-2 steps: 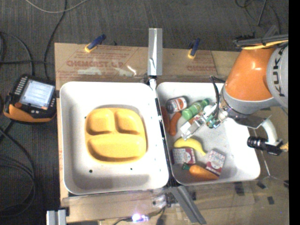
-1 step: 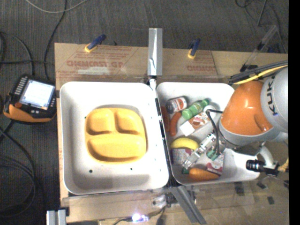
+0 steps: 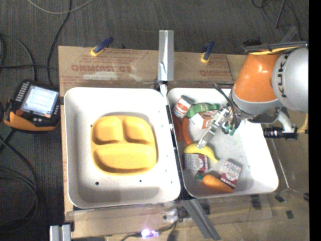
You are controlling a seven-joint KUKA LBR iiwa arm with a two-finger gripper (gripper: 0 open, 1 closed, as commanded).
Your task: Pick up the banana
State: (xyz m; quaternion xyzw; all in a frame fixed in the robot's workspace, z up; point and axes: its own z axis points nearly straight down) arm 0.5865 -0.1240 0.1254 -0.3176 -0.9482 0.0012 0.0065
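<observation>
Banana (image 3: 199,151) lies in the right bin (image 3: 261,154), near its middle; its lower edge is covered by a red-and-white packet (image 3: 195,162). The arm's grey and orange body hides the bin's upper right corner. The jaws (image 3: 202,143) are small and blurred, and whether they are released or clenched cannot be told; their tip sits at the banana's top, seemingly touching it. An orange carrot (image 3: 216,183) lies below. The left bin (image 3: 75,149) holds a yellow divided tray (image 3: 124,144).
</observation>
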